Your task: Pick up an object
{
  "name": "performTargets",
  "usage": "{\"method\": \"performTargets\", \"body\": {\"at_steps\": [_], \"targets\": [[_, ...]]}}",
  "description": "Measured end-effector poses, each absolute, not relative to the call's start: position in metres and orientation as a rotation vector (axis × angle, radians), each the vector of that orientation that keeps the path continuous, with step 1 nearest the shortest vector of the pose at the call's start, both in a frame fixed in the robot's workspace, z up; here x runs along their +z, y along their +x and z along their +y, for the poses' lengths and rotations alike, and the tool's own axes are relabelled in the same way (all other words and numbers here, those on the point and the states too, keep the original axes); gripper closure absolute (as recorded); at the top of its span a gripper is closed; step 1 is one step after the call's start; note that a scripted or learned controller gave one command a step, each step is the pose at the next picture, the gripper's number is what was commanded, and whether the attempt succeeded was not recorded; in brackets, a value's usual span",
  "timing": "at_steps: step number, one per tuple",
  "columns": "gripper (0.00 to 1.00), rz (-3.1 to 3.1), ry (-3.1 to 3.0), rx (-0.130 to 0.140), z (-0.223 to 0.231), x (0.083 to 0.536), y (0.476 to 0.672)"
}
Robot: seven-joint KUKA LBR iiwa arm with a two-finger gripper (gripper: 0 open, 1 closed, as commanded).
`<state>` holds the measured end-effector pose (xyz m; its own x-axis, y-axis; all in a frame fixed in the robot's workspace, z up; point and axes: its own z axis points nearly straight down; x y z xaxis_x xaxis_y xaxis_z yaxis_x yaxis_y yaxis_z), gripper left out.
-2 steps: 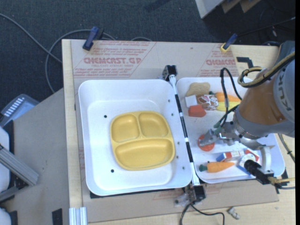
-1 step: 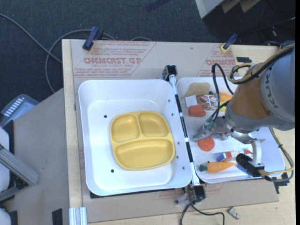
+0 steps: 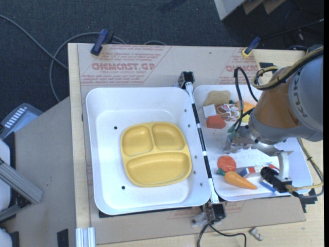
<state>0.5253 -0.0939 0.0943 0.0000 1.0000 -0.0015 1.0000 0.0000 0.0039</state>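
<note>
Presently I note the red tomato (image 3: 226, 163) lying in the right bin (image 3: 303, 176), at seven o'clock from the gripper (image 3: 237, 144); I judge it light, smooth and apt to roll, best taken across its middle. The orange carrot (image 3: 240, 179) touches it at five o'clock. The arm (image 3: 288, 104) shadows the jaws, so I cannot tell their state.

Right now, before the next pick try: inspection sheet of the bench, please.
Surface: bench board bears two white bins side by side, left bin and right bin.
Job's things: right bin holds a carrot, a red tomato, a red block and small packets.
Clutter: yellow divided plate in the left bin.
Grippers: pincer low over the right bin; nothing seen between its fingers.
Cables: black cable loops at the arm; another on the floor, upper left.
Surroundings: blue clamps on the board's far edge; dark carpet.
</note>
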Motion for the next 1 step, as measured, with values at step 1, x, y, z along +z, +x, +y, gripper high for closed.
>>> {"method": "performTargets", "body": {"at_steps": [1], "targets": [[0.00,2.219,2.219,0.002,-0.0938,0.0941,0.5251]]}}
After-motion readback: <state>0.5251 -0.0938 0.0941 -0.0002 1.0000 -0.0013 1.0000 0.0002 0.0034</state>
